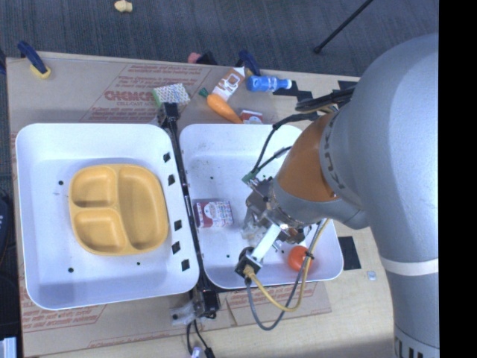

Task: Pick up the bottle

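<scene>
– While I log the room, what's the surface?
– Bench (97, 95) topped with printed brown cardboard, dark grey carpet (223, 13) beyond it, and a thin black stand leg (358, 13) crossing the carpet. Grey arm (395, 148) with the orange band comes in from the right, down into the right bin (216, 144). Left bin (37, 200) sits well to the left of the gripper (257, 218).
– Gripper state?
– Cannot tell, open or closed; the wrist and cables cover it. Nothing seen held.
– Bottle?
– Blue bottle (264, 84) is outside both bins, on the cardboard past the right bin's far rim, well apart from the gripper and straight beyond it. It lies on its side. Long axis runs left to right across the view, with the narrow pale end to the right.
– What's around?
– Yellow three-part plate (118, 207) in the left bin, far left of the gripper. Red and white carton (214, 214) lies flat just left of the gripper, in the right bin. Orange-red ball (298, 257) is near the gripper, on its near right side. Beside the bottle, on its left, is a white item with an orange label (229, 84), then a carrot-shaped orange piece (222, 107) and a green checked packet (171, 94). Blue clamp (248, 62) just behind the bottle, another blue clamp (33, 60) at the far left corner. Small yellow bit (123, 6) on the carpet.
– Anything in the way?
– The right bin's far wall stands between gripper and bottle.
</scene>
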Available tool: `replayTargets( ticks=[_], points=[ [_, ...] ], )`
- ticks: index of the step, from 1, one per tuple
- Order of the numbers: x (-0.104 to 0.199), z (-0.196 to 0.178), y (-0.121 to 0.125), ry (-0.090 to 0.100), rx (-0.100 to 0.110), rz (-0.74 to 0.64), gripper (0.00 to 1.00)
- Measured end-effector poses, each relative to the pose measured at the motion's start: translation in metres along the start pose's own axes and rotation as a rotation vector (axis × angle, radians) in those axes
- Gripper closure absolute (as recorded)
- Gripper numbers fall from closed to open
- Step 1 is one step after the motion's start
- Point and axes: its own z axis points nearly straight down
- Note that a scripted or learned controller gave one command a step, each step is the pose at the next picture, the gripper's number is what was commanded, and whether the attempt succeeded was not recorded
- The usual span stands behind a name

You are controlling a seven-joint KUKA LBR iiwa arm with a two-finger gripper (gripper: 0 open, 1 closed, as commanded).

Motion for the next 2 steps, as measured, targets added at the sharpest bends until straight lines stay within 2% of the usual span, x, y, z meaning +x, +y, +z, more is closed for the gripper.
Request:
replayTargets(
  ticks=[1,2],
  points=[
    [-0.034,-0.136,0.028,0.001,-0.005,-0.171,1.00],
    [-0.032,-0.084,0.024,0.001,0.001,0.457,1.00]
  ],
)
